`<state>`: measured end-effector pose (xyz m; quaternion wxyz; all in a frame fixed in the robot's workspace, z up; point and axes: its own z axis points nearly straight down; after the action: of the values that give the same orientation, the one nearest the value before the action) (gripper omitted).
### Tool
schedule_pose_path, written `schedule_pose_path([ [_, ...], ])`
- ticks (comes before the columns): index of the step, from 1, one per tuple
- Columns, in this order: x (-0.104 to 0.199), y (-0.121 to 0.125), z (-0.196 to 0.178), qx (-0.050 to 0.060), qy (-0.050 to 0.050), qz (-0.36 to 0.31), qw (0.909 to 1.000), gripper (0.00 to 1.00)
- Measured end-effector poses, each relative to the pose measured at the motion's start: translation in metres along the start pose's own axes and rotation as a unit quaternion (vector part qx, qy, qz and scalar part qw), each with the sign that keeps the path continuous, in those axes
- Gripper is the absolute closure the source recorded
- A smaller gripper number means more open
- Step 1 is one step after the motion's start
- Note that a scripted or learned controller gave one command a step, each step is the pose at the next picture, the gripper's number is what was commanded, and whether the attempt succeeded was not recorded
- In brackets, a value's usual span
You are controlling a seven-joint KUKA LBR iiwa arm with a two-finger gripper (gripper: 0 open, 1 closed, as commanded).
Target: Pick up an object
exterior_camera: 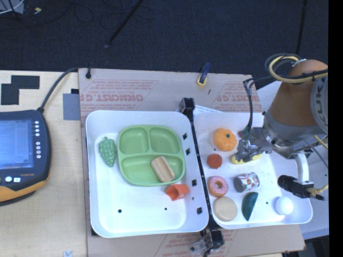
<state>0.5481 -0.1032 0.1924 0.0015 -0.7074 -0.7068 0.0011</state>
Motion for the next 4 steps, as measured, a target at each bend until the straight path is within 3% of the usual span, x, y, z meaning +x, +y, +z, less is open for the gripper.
schedule_pose_path([
  [1,-0.001,0.001,-0.034,0.000,0.000,-0.001,1.0000,1.00],
  [2,0.059,0.013,-0.036,0.001,0.001,-0.003,1.0000,1.00],
  [3,0.121,0.011,-0.031,0.003,0.001,-0.003,1.0000,1.00],
  [4,0.121,0.014,-0.022,0.003,-0.001,-0.001,1.0000,1.00],
])
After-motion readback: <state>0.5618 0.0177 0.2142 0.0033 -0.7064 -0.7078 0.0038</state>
